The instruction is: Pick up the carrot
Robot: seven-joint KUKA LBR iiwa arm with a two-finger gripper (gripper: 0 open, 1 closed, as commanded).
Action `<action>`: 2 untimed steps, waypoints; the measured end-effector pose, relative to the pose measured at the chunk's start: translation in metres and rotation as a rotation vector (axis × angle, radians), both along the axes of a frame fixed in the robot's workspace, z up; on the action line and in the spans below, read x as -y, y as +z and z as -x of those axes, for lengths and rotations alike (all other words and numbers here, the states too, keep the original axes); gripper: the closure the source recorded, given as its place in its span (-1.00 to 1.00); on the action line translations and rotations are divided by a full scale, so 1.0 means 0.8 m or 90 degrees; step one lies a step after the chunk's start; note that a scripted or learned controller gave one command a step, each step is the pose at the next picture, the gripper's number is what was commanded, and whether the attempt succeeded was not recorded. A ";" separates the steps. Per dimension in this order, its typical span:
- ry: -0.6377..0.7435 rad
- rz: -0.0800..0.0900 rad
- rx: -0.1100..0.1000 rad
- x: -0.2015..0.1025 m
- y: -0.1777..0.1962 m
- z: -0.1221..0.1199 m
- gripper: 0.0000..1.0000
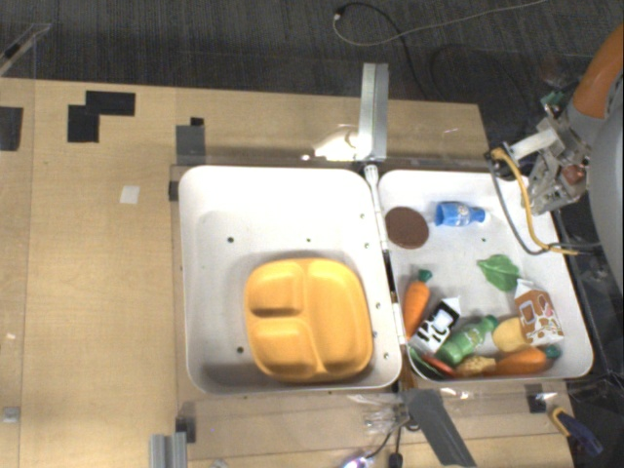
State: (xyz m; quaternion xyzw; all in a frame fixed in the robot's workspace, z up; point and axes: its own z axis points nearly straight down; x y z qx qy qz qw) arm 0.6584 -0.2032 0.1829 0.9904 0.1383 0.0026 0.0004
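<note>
An orange carrot [416, 300] with a green top lies in the right bin [458, 247], near its left wall, pointing toward the front. A second orange carrot-like piece [521, 362] rests along the bin's front right rim. My gripper [556, 178] hangs at the far right, above the bin's back right corner and well away from both. The arm's orange band is at the frame's right edge.
The right bin also holds a brown disc [407, 226], a blue bottle [458, 214], a green leaf [499, 272], a black-and-white box [436, 326], a green bottle [466, 339], a potato [509, 334] and a carton [538, 317]. A yellow divided tray [308, 317] lies in the left bin [234, 222].
</note>
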 end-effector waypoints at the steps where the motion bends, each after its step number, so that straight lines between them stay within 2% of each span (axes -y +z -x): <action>1: 0.009 0.000 0.002 -0.004 0.014 -0.003 1.00; 2: 0.202 0.000 0.000 -0.085 0.040 0.002 1.00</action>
